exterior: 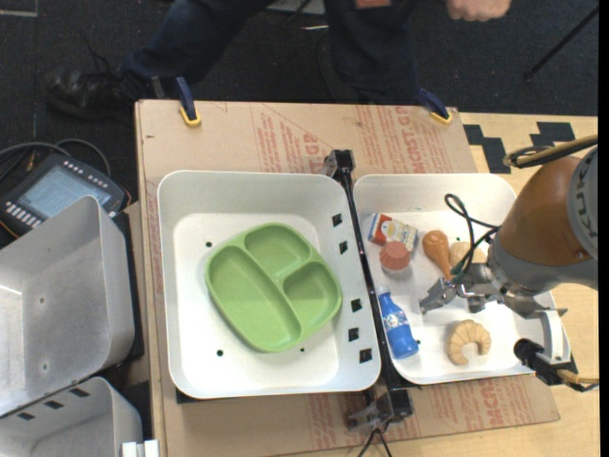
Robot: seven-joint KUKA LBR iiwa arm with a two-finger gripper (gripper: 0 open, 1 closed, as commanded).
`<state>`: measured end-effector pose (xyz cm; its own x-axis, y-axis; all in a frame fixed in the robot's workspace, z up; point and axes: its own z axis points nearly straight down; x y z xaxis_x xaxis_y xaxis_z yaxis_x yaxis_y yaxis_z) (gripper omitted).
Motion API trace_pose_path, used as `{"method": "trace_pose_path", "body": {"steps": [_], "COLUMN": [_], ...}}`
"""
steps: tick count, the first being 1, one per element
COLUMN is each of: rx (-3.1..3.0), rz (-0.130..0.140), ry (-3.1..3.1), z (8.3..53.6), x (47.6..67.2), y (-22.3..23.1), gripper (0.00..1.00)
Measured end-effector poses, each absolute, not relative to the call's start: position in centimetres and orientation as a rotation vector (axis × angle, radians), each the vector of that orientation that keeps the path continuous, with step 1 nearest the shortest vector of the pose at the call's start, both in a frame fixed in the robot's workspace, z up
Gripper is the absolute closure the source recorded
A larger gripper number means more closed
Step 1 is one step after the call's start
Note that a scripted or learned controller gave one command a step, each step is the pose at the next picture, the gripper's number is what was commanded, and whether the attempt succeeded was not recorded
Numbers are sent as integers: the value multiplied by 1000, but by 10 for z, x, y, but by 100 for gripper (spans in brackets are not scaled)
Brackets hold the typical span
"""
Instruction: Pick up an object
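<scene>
Hovering low over the right-hand shallow white plastic bin [504,190], the grey arm's two-finger metal hand [440,296] is sitting among the clutter with nothing visibly between its fingers, and from where I am standing I cannot tell whether they are spread or pressed together. The candidates are lying close around it: a tan plastic drumstick [437,248] just above, a pale croissant-shaped toy [468,340] just below, a blue plastic bottle [397,326] along the bin's left wall, and a small red-and-white carton [391,229] touching a pinkish round lid-like piece [395,256]. I am thinking the crowding is the trouble: the fingers may be coming down between drumstick and croissant and closing on air, or nudging one aside; the rounded croissant looks likely to be slipping out of a pinch, and the bottle, lying against the wall, is leaving little room for a finger beside it. A black cable [461,213] is looping near the wrist and could be snagging. The left-hand white bin [181,198] is holding a green three-compartment tray [272,286]. Both are resting on a cardboard-covered surface [285,131] clamped at the far edge, with a person in dark clothing [381,8] standing behind it on dark carpet.
</scene>
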<state>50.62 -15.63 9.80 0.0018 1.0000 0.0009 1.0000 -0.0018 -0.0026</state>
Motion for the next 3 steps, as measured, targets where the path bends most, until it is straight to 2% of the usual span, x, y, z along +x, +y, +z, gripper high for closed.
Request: {"method": "trace_pose_path", "body": {"steps": [1,3], "rx": [-2224,-2219], "rz": [0,-1], "ry": [-2218,-2227], "z": [110,198], "x": [507,513], "y": [-156,-149], "gripper": [100,100]}}
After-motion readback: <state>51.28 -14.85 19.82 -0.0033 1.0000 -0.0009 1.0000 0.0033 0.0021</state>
